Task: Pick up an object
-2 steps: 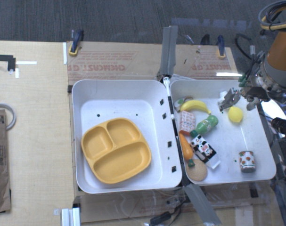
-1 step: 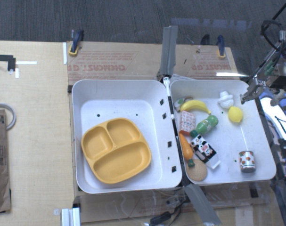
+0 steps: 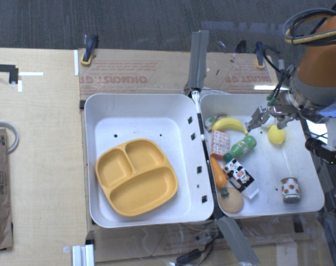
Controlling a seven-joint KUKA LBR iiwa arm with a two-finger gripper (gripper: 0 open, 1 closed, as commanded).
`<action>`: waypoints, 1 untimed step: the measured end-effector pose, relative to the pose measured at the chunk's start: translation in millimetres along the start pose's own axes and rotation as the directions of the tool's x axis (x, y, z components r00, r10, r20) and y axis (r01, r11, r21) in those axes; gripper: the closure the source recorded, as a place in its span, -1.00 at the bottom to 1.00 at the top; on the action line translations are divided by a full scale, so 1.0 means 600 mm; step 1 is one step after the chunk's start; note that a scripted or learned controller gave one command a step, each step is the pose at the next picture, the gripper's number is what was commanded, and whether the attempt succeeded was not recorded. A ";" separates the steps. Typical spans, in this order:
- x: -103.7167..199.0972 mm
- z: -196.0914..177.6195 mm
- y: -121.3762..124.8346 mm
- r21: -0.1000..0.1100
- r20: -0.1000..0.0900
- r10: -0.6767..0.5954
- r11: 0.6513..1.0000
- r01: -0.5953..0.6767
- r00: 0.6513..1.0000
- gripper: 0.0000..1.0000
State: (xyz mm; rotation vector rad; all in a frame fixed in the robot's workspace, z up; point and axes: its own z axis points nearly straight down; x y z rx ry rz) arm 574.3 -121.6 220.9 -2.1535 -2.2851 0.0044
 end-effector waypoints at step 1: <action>0.010 0.207 0.009 -0.011 0.004 -0.215 0.976 0.215 0.977 -1.00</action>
